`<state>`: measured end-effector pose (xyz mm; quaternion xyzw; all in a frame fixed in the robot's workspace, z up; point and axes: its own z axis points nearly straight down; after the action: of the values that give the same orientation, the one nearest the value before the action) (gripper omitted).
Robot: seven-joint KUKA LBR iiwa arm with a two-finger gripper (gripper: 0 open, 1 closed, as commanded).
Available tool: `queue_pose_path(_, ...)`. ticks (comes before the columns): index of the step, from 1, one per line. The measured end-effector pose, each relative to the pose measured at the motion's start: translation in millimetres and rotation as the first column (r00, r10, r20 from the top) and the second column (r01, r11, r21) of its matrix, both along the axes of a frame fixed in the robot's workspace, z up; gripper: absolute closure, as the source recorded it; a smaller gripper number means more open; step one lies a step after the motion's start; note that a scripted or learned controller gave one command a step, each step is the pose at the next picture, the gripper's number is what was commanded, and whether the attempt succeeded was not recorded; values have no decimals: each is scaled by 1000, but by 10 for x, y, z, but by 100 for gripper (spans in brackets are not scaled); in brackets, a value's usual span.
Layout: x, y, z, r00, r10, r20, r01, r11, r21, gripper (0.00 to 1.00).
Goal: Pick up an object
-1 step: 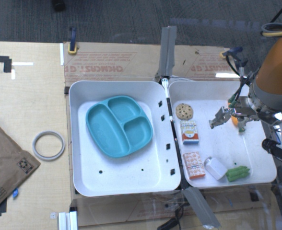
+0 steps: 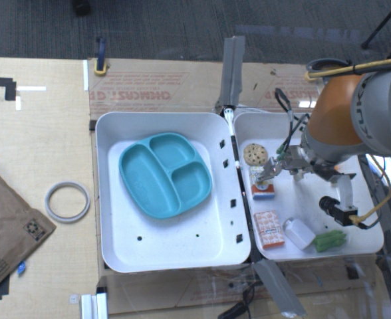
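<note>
Your arm reaches in from the right and bends down over the right bin. Your hand sits low at the left side of that bin, right at a small upright item with a red and blue base. The hand's tip overlaps the top of that item, but you cannot tell from this angle whether the hand is released or clenched, nor whether it grips anything.

In the same bin, a round speckled cookie-like disc lies just beyond the hand, toward the far left corner. Nearer to you, a red and white packet lies against the left wall. Just to its right rests a pale grey block, and beside that a green object near the near right corner.

The left bin holds 1 thing: a teal divided plate with 3 compartments, lying flat around the middle.

On the table, left of the bins, you see a roll of tape and a brown cardboard box.
</note>
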<state>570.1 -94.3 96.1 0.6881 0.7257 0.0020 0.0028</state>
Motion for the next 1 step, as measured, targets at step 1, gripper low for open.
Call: queue_pose_path(1,388,-46,6,806,592,1,-592,806,-5,0)
